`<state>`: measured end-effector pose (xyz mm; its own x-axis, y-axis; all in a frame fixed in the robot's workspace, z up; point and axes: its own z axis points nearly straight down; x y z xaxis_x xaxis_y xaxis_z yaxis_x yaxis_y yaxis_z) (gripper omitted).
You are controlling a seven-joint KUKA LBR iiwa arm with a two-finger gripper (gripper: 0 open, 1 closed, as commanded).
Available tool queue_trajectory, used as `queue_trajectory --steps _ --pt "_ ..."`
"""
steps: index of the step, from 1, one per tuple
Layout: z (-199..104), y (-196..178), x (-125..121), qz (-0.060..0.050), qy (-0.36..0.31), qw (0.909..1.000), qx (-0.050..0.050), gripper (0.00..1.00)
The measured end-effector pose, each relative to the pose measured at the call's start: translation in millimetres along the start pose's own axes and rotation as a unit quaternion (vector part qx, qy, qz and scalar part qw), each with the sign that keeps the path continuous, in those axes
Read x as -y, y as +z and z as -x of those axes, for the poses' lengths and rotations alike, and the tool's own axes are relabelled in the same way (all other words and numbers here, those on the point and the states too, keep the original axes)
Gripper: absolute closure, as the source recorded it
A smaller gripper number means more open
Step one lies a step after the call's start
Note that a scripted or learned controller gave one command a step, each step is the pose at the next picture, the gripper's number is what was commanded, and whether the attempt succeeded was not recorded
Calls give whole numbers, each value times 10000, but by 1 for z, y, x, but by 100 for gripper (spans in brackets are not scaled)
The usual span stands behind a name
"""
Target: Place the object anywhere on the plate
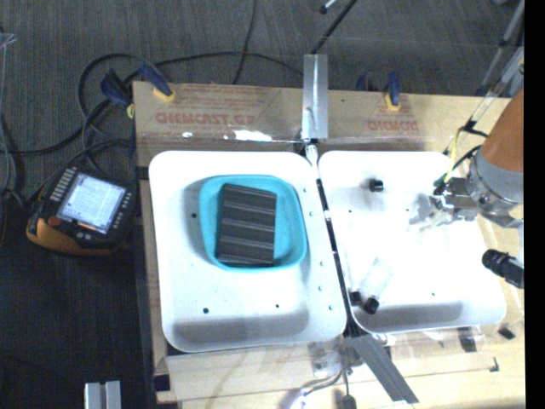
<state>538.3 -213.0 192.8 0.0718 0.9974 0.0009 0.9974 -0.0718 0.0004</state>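
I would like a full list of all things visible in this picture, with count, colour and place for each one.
bins: two, white, side by side on the bench.
plate: one, light blue, in the left bin.
ridged block: one, dark grey, lying on the plate.
small object: one, black, upper part of the right bin.
clear bottle-like item: one, transparent with a black tip, lower left of the right bin.
handheld pendant: one, orange and black with a lit screen, on the floor left of the bench.
clamps: two, blue and yellow, on the bench's far edge.
end effector: one, grey, over the right bin's right side.
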Motion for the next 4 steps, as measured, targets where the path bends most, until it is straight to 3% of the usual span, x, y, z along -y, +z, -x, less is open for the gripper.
queue_trajectory --steps 1,2,3,4 --pt "0 0 0 0 -1 10000 0 0" --pt "-26 69 57 -23 89 10000 -4 0" --pt "11 -37 53 0 -165 9999 16 0" --pt "-68 51 60 -23 1261 9920 3 0"
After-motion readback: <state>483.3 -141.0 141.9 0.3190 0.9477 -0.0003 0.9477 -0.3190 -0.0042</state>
